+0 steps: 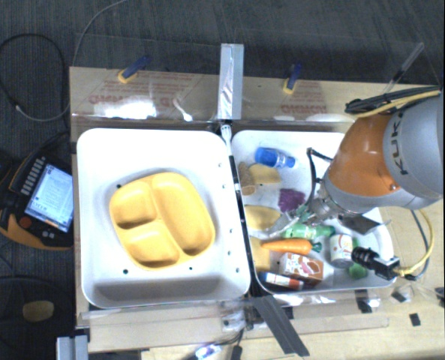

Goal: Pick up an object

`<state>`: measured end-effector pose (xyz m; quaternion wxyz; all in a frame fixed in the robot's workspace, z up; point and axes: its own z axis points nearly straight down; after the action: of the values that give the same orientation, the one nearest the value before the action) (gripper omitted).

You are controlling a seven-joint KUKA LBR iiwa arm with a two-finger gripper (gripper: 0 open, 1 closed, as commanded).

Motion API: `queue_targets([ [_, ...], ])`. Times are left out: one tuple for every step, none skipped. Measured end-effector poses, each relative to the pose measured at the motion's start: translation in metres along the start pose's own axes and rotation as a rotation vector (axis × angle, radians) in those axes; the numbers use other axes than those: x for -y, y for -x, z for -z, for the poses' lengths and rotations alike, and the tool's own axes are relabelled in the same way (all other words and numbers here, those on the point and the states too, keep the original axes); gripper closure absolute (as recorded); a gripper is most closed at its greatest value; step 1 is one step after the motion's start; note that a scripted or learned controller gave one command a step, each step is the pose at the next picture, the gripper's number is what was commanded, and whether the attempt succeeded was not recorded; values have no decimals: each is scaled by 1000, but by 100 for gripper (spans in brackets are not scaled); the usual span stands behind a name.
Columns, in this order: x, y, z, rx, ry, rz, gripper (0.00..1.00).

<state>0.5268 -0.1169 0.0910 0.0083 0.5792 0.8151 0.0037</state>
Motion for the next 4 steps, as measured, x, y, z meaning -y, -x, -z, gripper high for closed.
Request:
queue_targets([
  [0, 31, -1, -10, -1, -47, 0],
  [-3, 31, 7, -11, 3, -46, 100],
  [-2, 31, 7, -12, 2, -46, 0],
  [-4, 30, 14, -16, 1, -45, 100],
])
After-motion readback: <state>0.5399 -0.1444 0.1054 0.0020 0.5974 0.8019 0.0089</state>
